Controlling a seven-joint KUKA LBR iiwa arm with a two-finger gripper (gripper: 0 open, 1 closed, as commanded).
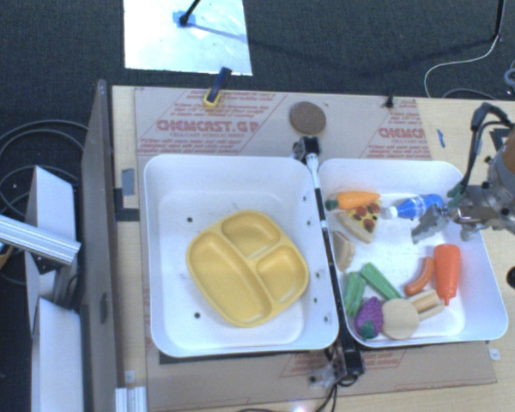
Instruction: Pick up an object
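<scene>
Where the pincer [436,221] hangs over the upper right part of the right bin [485,316], its dark fingers sit just beside the blue-and-white bottle [408,206], and whether they are apart or together cannot be told; nothing shows between them. Right bin, contents: bottle lying on its side near the top; orange carrot [357,200] to its left, at the upper left; pizza slice [360,221] just below the carrot; pale wedge [344,251] against the left wall; two green pieces [365,283] below it; purple grape bunch [369,315] at the lower left; round tan disc [401,318] touching the grapes; tan stick [426,302] beside the disc; orange-red sausage [419,275] above it; large orange carrot [447,270] upright-looking at the right, just below the pincer. Left bin [180,178]: one yellow divided tray [246,266], three compartments, lying near the centre. Bench [463,123]: brown disc [307,118] above the join of the bins; yellow-and-blue clip [215,91] at the rear edge.
</scene>
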